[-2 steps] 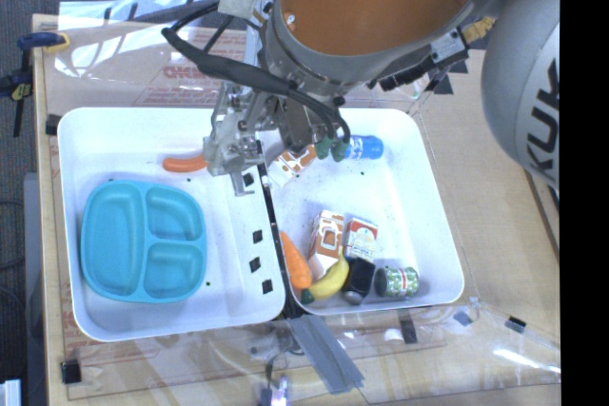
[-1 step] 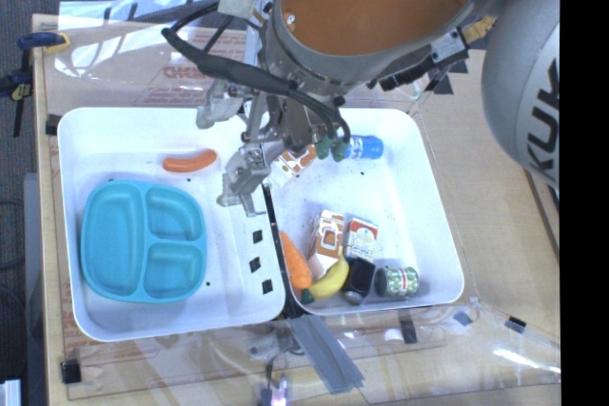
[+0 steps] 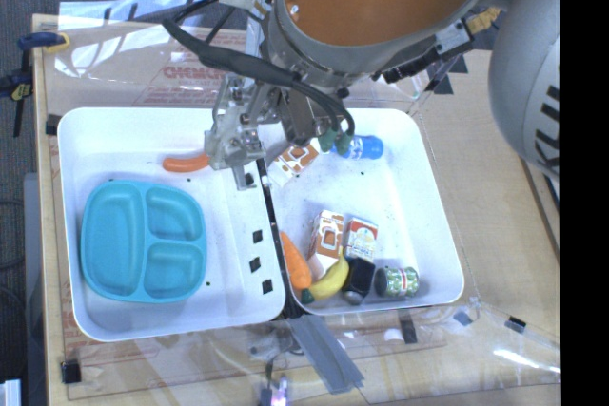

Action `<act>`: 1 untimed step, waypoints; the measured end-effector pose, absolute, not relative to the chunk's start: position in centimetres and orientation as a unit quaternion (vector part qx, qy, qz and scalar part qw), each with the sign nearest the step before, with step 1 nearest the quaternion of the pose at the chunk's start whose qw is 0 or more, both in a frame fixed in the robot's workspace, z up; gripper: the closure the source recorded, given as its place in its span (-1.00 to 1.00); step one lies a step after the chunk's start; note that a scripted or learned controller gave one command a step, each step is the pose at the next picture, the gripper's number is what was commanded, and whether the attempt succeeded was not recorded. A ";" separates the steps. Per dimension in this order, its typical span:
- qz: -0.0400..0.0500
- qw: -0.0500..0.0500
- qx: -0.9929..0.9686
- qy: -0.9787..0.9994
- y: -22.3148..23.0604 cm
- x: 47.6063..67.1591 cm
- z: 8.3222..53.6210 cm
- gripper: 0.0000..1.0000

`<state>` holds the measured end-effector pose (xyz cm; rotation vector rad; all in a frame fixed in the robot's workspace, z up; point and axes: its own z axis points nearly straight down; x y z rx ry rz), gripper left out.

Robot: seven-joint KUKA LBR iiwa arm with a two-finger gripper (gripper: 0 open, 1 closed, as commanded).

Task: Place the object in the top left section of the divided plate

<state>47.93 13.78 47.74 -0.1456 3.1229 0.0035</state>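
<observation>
A blue divided plate (image 3: 143, 241) lies in the left bin (image 3: 76, 147), towards its front left. An orange sausage (image 3: 184, 164) lies on the bin floor behind the plate, apart from it. My gripper (image 3: 238, 147) hangs low over the wall between the two bins, just right of the sausage's right end. The arm's wrist and cables hide the gripper from above. I cannot make out anything held in it.
The right bin (image 3: 428, 195) holds a blue bottle (image 3: 363, 147), a small brown-and-white carton (image 3: 296, 157), two juice cartons (image 3: 343, 236), a carrot (image 3: 296, 262), a banana (image 3: 331, 280), a black item (image 3: 359, 279) and a green can (image 3: 397, 281).
</observation>
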 end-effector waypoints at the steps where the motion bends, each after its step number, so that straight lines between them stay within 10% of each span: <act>1: 0.000 0.000 -0.047 0.999 18.0 48.9 44.2 1.00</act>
